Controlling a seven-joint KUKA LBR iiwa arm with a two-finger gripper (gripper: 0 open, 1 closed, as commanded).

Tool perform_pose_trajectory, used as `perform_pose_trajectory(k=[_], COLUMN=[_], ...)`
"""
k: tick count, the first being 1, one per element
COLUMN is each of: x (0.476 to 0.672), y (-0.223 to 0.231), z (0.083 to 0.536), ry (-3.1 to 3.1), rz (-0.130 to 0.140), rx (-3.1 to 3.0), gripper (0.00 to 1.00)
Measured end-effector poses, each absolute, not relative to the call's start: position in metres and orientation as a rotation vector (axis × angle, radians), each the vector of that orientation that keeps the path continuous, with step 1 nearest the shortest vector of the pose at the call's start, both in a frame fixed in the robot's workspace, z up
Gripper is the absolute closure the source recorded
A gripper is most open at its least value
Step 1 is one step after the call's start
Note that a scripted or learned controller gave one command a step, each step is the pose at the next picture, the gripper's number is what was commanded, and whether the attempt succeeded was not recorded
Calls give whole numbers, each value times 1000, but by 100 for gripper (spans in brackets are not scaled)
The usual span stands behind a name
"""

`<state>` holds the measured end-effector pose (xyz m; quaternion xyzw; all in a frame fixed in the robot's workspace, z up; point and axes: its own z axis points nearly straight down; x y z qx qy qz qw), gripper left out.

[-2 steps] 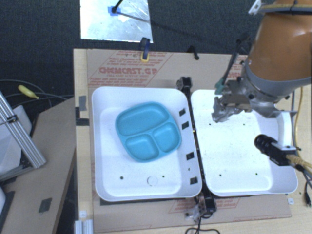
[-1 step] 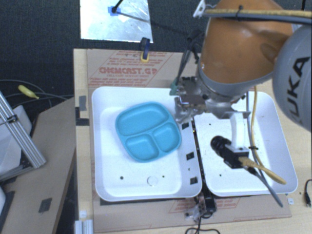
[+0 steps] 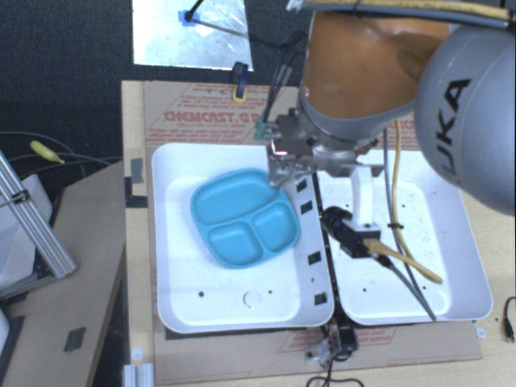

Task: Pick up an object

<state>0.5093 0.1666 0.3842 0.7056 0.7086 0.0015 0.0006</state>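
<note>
- Where the arm (image 3: pixel 379 63) reaches in from the right, its jaws sit low over the left bin (image 3: pixel 173 216), at the upper right rim of the plate (image 3: pixel 242 220)
- The blue, three-part plate lies flat near the middle of that bin
- Whether the jaws are released or clenched, I cannot tell
- The right bin (image 3: pixel 451 248) sits just beside the left one

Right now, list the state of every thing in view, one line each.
blue divided plate: right side up, lying flat in the left bin.
left bin: holds the plate, level on the bench.
gripper: low at the plate's far right rim; contact cannot be told.
</note>
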Motion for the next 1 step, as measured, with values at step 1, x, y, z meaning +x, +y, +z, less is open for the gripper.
perform_pose_trajectory(k=[1], x=[510], y=[167], z=[395], ry=[2230], rz=[8], rx=[2210], gripper=[100])
